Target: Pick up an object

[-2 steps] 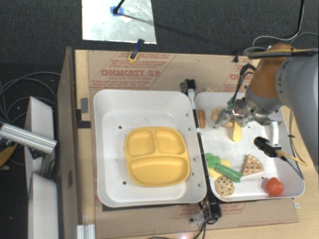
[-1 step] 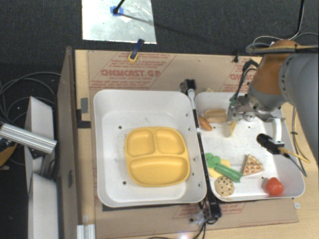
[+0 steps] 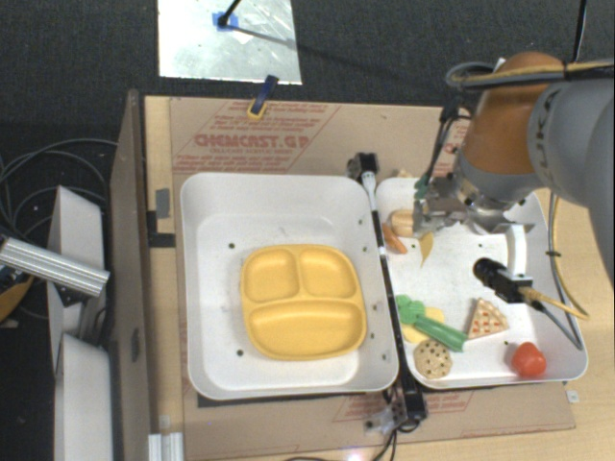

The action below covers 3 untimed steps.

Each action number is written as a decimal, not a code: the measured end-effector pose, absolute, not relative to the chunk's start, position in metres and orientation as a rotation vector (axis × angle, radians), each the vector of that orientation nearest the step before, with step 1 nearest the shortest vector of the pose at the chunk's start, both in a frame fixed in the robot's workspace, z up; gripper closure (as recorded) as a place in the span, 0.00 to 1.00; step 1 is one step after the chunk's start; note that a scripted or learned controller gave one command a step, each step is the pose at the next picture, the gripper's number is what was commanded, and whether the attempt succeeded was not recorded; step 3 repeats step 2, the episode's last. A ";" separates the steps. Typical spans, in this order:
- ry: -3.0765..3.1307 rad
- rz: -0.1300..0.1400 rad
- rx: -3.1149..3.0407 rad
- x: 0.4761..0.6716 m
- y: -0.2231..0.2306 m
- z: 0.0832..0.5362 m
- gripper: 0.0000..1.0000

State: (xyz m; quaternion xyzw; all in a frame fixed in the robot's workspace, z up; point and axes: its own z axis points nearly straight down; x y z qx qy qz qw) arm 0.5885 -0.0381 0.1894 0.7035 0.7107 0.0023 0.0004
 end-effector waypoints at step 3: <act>2.228 0.001 2.216 0.548 0.026 0.236 1.00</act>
